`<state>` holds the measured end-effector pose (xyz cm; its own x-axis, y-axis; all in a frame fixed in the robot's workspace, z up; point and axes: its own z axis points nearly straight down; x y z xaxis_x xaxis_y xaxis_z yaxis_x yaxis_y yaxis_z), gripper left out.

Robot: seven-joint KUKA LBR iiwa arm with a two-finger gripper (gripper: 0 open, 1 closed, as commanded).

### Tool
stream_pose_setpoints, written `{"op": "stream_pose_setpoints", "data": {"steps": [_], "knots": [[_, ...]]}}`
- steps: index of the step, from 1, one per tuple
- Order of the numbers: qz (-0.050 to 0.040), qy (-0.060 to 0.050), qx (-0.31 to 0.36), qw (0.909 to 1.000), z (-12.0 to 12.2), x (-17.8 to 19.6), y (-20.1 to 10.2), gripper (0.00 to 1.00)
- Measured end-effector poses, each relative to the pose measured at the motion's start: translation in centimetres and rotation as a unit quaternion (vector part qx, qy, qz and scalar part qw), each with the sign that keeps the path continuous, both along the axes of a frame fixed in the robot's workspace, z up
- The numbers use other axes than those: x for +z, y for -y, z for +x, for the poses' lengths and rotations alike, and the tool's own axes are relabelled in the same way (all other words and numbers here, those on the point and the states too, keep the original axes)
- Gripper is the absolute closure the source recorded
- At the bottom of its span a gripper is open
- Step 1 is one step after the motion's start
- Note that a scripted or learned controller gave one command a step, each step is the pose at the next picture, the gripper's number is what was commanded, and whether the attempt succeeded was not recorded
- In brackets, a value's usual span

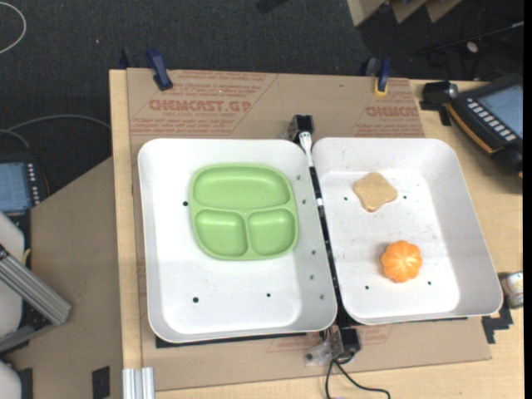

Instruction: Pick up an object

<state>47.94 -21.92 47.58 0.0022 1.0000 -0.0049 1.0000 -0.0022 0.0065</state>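
Two shallow white bins sit side by side on the surface (249,98), and the candidates for picking lie in them well apart from one another. The left bin (166,281) holds a green divided plate (243,211), lying flat near the middle, its long axis running roughly left to right in the camera view, with one wide compartment toward the far side and two smaller ones toward the near side. The right bin (453,223) holds a small tan cracker-like piece (374,191) toward its far half and a round orange fruit (401,261) nearer the front, the two apart from each other and from the bin walls. The relation that matters for the coming move is which thing lies closest to the arm's side of entry: since the arm reaches in from the right of the view, the right bin's contents are the nearer targets, and the orange fruit, compact and rounded, looks the easier thing to close on; it has no marked long axis, so approach angle should matter little. The tan piece is flat and low, which I judge harder to pinch from above, and the plate is wide and shallow, likely graspable at a rim alone. As for the gripper, its state cannot be told from this moment, and nothing in either bin appears touched or lifted; the pick has not yet begun.
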Motion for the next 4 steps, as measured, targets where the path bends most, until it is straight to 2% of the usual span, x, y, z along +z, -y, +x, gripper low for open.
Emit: {"op": "stream_pose_setpoints", "data": {"steps": [1, 2, 3, 4], "knots": [[0.0003, 0.0, 0.002, 1.0, 1.9, 1.3, 0.5, 1.0], [0.0053, -0.01, 0.001, 0.9999, -0.2, -11.4, -2.1, 1.0], [-0.0013, 0.003, 0.0, 1.0, 0.0, -0.7, 0.7, 1.0], [0.0049, -0.009, 0.001, 0.9999, -0.1, -14.1, 0.4, 1.0]]}}
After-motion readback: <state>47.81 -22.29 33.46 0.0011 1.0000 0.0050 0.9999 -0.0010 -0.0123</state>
